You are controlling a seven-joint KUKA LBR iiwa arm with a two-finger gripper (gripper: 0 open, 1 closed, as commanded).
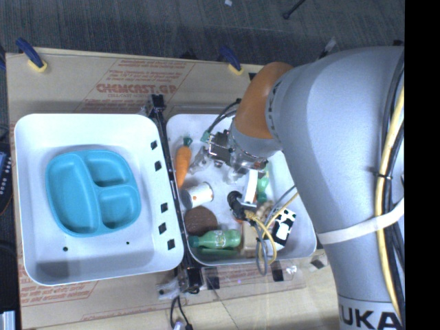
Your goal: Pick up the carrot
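Note:
The carrot point(182, 163), orange with a green top, lies lengthwise near the left wall of the right bin point(180, 126). My gripper point(208, 153) hangs low over the upper middle of that bin, just to the right of the carrot and close to it. Nothing can be seen held in it. The grey arm and its orange band cover the bin's right side.
Below the carrot are a small white cup point(199, 196), a brown round object point(201, 219) and a green bottle point(218, 239) along the front wall. A white and green item point(251, 185) lies under the wrist. The left bin point(41, 253) holds a blue divided plate point(93, 190).

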